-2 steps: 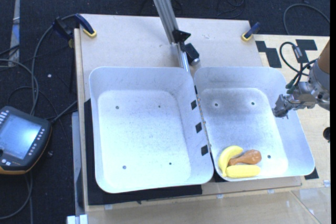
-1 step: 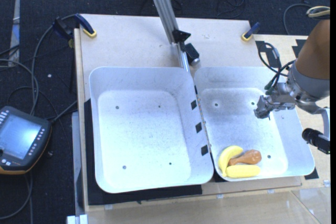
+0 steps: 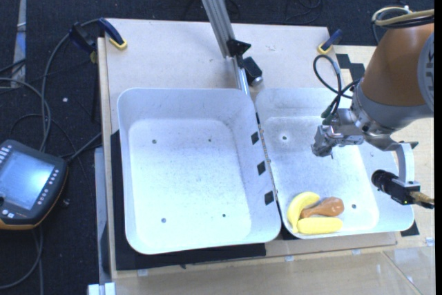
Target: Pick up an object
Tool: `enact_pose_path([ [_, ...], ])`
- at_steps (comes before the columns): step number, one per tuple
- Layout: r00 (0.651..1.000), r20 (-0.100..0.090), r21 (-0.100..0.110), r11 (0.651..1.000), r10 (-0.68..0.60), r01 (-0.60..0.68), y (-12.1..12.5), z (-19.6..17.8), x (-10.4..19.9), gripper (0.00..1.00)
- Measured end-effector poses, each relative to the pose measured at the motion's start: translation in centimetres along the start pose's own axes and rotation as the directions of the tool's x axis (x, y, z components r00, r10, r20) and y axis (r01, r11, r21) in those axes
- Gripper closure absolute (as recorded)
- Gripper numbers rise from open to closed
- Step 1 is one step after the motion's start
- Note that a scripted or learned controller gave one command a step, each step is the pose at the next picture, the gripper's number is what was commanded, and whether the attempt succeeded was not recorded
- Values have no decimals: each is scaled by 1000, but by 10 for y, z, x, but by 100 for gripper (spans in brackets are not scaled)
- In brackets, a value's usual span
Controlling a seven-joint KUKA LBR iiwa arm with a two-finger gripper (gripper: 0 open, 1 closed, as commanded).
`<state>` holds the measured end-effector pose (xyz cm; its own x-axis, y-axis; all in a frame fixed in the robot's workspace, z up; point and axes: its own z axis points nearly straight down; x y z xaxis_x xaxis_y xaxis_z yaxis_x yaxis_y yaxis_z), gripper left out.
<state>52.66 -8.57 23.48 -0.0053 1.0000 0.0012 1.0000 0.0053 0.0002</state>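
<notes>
**Two-bin bench with the objects grouped at the near edge of the right bin**

The objects for picking lay in the right bin (image 3: 359, 169), gathered against its near wall. A yellow banana (image 3: 298, 206) curved along the bin's near-left corner. An orange-brown chicken drumstick toy (image 3: 326, 206) lay just beside it, touching or nearly touching the banana's inner curve. A yellow block (image 3: 319, 225) lay flat in front of both, close against the near wall and touching the banana's lower end. All three items rested on the bin floor; none was raised.

The gripper (image 3: 323, 146) hung above the middle of the right bin, well apart from the three objects and nearer the far side. Nothing was seen between its fingers; whether they were spread or closed could not be told at this resolution. The grey arm with its orange band (image 3: 397, 65) entered from the right, with a black cable (image 3: 330, 83) looping beside the wrist.

The left bin (image 3: 186, 169) adjoined the right one, its edge overlapping the right bin's left rim; its floor showed small dark specks. Both bins sat on a pale wooden bench (image 3: 179, 52). A slanted aluminium rail (image 3: 214, 0) rose from behind the bins. A handheld control pendant (image 3: 27, 179) lay on the dark floor at the left.
</notes>
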Motion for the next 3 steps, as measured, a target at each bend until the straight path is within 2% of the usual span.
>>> enact_pose_path([
  [1, 1000, 0, 1, 1000, 0, 0, 9, -1, 62, 100],
  [2, 1000, 0, 0, 1000, 1, -1, 10, -5, 109, 100],
  [3, 1000, 0, 0, 1000, 1, -1, 25, -9, 153, 100],
])
